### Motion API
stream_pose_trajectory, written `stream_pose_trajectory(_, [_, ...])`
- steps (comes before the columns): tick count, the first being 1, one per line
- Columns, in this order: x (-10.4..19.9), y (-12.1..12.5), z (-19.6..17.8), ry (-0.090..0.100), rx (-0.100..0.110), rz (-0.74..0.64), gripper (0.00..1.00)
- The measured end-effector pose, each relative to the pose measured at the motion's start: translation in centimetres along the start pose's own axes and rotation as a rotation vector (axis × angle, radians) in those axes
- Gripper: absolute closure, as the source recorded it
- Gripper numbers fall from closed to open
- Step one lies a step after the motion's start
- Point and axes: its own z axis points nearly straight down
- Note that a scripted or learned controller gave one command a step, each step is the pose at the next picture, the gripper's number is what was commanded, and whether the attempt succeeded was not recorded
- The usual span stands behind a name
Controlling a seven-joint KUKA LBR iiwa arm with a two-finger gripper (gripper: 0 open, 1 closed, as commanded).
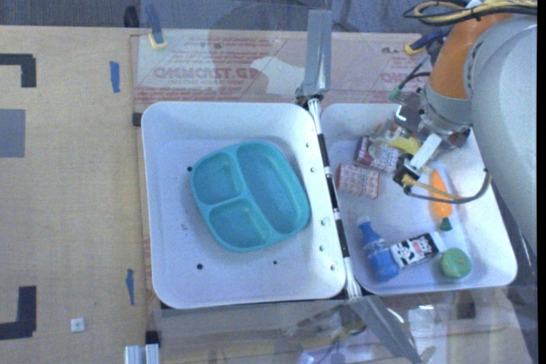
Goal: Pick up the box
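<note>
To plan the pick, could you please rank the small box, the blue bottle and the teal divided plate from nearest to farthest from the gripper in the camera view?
From the gripper:
1. Small box, right bin, just left of it.
2. Blue bottle, right bin's near side.
3. Teal divided plate, left bin.

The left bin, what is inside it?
The left bin holds a blue divided plate with three compartments, and nothing lies in them. Whatever is beneath the plate is covered, so I can't tell.
</note>
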Motion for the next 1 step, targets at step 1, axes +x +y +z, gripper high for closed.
stream_pose_trajectory(1, [2.59, 0.38, 0.3, -0.021, 0.028, 0.298, 0.0])
